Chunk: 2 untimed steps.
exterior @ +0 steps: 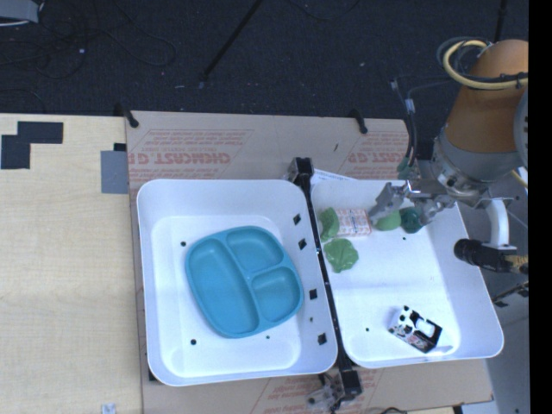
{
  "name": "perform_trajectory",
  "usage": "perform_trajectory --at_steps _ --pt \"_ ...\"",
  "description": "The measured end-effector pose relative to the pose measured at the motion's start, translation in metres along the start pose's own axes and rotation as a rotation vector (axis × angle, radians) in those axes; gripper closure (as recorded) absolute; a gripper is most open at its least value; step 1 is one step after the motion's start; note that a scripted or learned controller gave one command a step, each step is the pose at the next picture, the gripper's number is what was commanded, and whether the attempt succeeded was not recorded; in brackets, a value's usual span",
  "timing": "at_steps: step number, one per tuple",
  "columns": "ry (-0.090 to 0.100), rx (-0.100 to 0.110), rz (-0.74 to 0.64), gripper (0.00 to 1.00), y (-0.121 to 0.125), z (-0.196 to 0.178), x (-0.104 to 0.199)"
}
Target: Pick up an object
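At the far side of the right bin (pixel 483 317), our gripper (pixel 398 210) pinches a small green piece (pixel 390 222) between its fingers, so we should lift straight and slowly, keeping the squeeze firm

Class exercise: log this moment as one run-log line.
arm: over right bin | gripper: above green object, grasp unconfirmed | left bin: blue tray

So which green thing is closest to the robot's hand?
The small green piece by the gripper at the right bin's top. The two leafy ones lie near the divider.
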<state>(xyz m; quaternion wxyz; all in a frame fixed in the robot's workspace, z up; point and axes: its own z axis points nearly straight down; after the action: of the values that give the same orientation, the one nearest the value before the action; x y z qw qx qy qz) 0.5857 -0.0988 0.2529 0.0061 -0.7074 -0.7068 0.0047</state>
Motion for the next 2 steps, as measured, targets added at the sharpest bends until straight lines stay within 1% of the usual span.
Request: perform_trajectory --at_steps 1,2 --pt "-0.001 -0.011 -0.001 0.0 0.002 -0.006 0.0" --pt "-0.001 -0.006 -0.001 0.0 0.001 0.057 0.006"
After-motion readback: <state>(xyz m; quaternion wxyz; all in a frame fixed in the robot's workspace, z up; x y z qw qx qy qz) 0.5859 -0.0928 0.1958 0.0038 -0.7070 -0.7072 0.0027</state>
